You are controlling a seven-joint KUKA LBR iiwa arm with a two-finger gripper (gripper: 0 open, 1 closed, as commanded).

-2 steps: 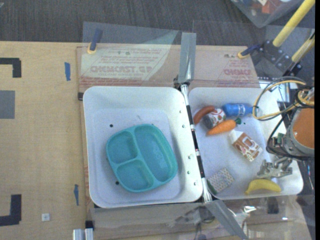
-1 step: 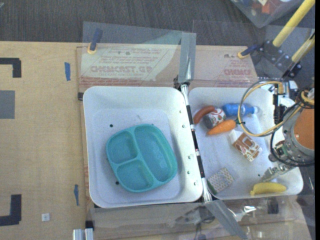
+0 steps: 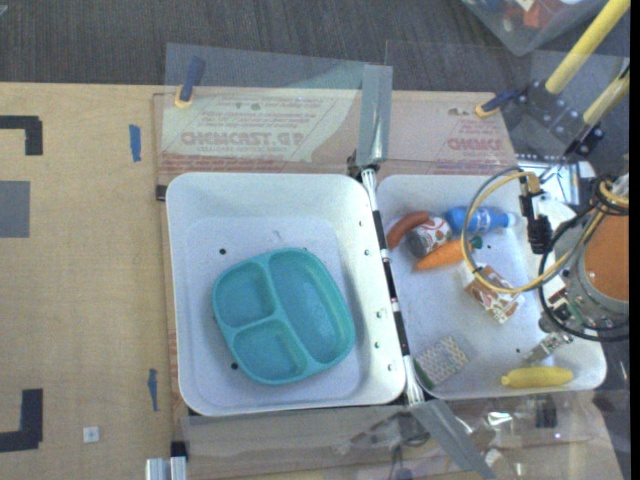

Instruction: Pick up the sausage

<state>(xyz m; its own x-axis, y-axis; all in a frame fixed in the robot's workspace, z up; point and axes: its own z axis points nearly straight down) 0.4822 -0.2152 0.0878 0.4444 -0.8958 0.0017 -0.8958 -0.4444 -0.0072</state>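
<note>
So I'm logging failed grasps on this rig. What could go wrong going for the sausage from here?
The sausage lies tight against the small can and close to the carrot, so the grasp may catch or push those instead. It also sits by the right bin's left wall, leaving little room on that side. The gripper is at the opposite end, near the banana, and must cross the snack packet, which it could drag.

One fixed camera is looking down on my bench (image 3: 80, 268) at a slant, from rather far, taking in both white bins (image 3: 190, 208); I am reaching in from its right.
</note>
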